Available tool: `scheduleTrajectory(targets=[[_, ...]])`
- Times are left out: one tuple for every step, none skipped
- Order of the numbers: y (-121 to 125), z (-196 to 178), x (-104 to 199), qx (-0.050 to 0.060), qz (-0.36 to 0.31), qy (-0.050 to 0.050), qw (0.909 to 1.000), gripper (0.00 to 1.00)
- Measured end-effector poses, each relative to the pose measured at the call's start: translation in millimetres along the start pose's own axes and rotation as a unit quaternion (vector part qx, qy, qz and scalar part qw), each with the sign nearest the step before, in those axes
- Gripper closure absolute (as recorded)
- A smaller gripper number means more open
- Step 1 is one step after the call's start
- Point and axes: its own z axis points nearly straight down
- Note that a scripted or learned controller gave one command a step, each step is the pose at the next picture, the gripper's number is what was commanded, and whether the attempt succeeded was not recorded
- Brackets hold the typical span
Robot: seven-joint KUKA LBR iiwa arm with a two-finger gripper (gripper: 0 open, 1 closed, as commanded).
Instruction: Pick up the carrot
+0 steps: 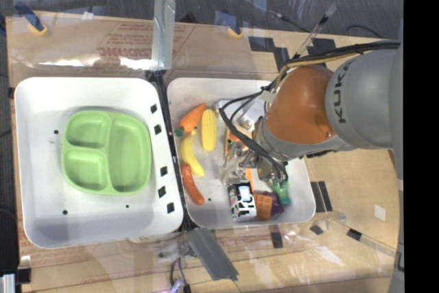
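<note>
Lying tapered, glossy orange carrot; hand seemingly metallic.

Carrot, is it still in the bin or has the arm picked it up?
In the bin. The carrot lies at the right bin's upper left beside the corn, apart from the gripper.

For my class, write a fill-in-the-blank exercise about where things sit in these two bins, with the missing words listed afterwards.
1. The green divided plate lies in the ____ bin.
2. The carrot lies in the right bin, beside the yellow ____.
3. The plate has ____ compartments.
4. The band on the arm above the right bin is ____.

Missing words: left; corn; three; orange
</note>
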Motion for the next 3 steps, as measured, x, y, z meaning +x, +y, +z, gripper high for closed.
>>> scheduleTrajectory(targets=[[86, -91, 46, -0.001, -0.015, -0.003, 0.9999, 1.0], [32, -153, 42, 0.001, -0.169, -0.001, 0.9855, 1.0], [13, -33, 26, -0.002, -0.104, 0.006, 0.9946, 1.0]])
